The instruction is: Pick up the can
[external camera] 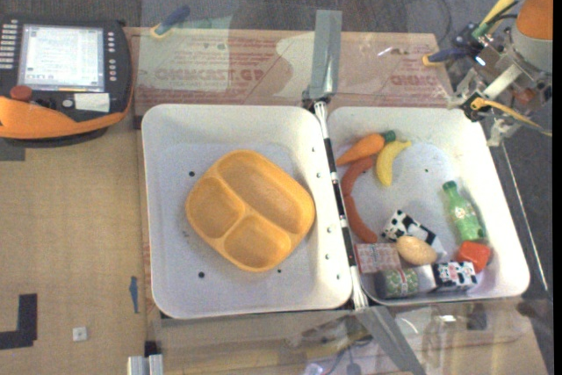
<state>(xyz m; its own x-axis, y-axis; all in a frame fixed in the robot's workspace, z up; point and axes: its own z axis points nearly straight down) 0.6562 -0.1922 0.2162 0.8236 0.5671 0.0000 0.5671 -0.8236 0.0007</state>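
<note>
No legible text; cardboard (263,70) print mirrored, too blurry.

arm: you can see your arm (536,9) way up in the top right corner | band: its orange band sits at the right edge | gripper (479,97): it points down and left | wires: yellow wires loop above the wrist

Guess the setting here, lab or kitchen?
Likely a robotics lab bench: an orange-and-grey teach pendant with a screen, two shallow white plastic bins side by side, and toy food such as a small orange plastic carrot.
</note>
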